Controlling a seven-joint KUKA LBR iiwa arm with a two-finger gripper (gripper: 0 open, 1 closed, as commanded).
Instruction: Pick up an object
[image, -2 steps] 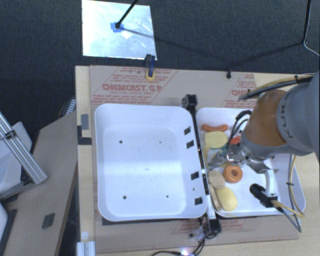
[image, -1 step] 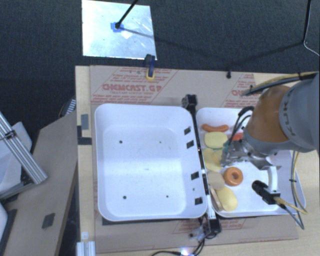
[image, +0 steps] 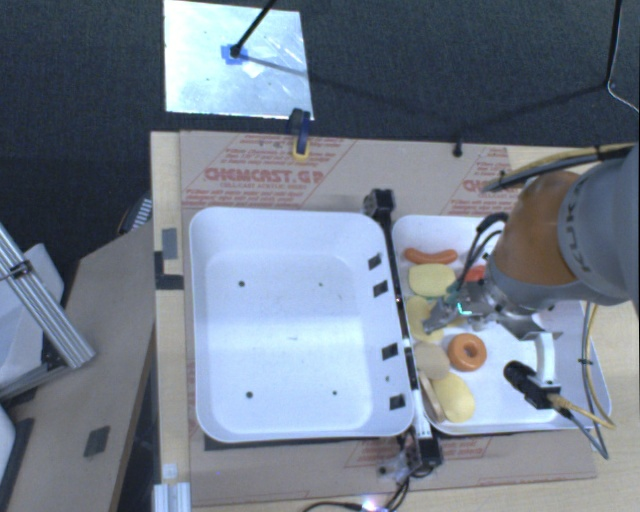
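The right bin (image: 570, 330) holds several toy foods. A red-orange sausage (image: 430, 256) lies at its far left, with a yellow piece (image: 430, 281) just in front of it. An orange doughnut (image: 466, 351) sits mid-bin, a pale round piece (image: 429, 357) lies to its left, and a yellow lump (image: 457, 398) rests near the front wall. My gripper (image: 440, 316) is down in this bin, just above and left of the doughnut, over a pale yellow piece (image: 417, 309) by the left wall. I see nothing clearly held.
The left bin (image: 215, 300) stands beside the right one, with black clips (image: 383, 290) along the shared wall. Both rest on a cardboard sheet (image: 270, 170). A shiny metal plate (image: 240, 60) lies at the back. The grey arm (image: 580, 240) covers the right bin's far right.
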